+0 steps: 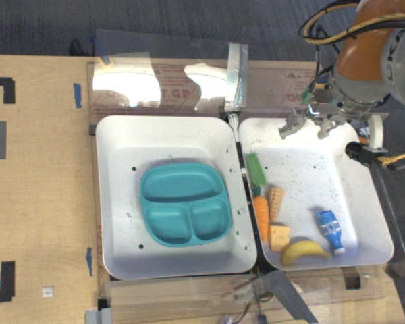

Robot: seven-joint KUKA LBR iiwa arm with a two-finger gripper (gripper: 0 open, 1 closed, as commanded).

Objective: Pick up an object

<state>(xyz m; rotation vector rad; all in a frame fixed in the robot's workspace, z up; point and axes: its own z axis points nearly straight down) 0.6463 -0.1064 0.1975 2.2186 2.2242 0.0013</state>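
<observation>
Jaws [304, 123] of the grey arm hang spread apart with nothing between them, above the far edge of the right bin [364, 201]. That bin holds 6 toy items along its left and near sides: a green vegetable [256, 169], an orange carrot [261, 216], an ice cream cone [276, 201], a tan bread piece [279, 237], a yellow banana [304, 251] and a blue bottle [330, 229], all well apart from the jaws. In the left bin [115, 181] lies a teal plate [185, 204] with 3 compartments. Both bins sit on the table [34, 194].
</observation>
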